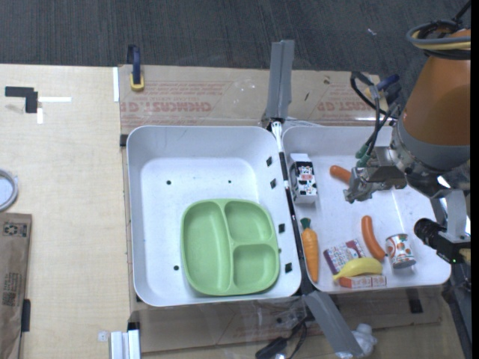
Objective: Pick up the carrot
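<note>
The carrot (pixel 309 253) is orange with a small green top. It lies lengthwise along the left wall of the right bin (pixel 329 142), near the front. My gripper (pixel 355 191) hangs over the middle of that bin, up and to the right of the carrot and well apart from it. Just left of the gripper lies a short orange-red sausage piece (pixel 340 173). Nothing shows in the gripper's grasp.
The right bin also holds a white carton (pixel 302 178), a long sausage (pixel 369 235), a small can (pixel 400 250), a banana (pixel 358 267) and a red box (pixel 341 255). A green divided plate (pixel 230 247) sits in the left bin (pixel 150 200).
</note>
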Available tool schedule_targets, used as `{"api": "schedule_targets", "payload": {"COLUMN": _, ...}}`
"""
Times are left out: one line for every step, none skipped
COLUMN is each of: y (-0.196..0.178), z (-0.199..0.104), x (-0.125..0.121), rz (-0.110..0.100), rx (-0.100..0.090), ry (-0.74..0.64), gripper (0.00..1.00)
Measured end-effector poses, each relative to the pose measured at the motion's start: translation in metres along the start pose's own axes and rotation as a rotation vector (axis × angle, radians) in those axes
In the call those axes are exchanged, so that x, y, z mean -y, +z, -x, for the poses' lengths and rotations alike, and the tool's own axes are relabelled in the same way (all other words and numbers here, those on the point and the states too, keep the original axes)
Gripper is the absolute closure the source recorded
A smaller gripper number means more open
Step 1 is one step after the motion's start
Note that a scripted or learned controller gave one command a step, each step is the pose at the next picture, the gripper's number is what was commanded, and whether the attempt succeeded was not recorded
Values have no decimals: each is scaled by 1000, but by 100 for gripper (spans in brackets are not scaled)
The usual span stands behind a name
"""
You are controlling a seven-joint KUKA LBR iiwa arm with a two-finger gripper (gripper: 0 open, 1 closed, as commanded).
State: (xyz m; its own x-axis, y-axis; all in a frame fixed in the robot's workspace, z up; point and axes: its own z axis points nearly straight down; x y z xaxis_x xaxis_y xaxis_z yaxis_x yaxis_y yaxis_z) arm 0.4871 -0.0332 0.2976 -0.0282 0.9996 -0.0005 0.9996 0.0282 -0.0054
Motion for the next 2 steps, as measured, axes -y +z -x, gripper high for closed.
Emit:
{"api": "schedule_targets", "payload": {"y": 68, "z": -12, "x": 9, "rz": 2, "rx": 0, "ry": -153, "gripper": 100}}
{"api": "schedule_targets", "payload": {"y": 69, "z": -41, "x": 8, "rz": 2, "rx": 1, "ry": -469, "gripper": 100}}
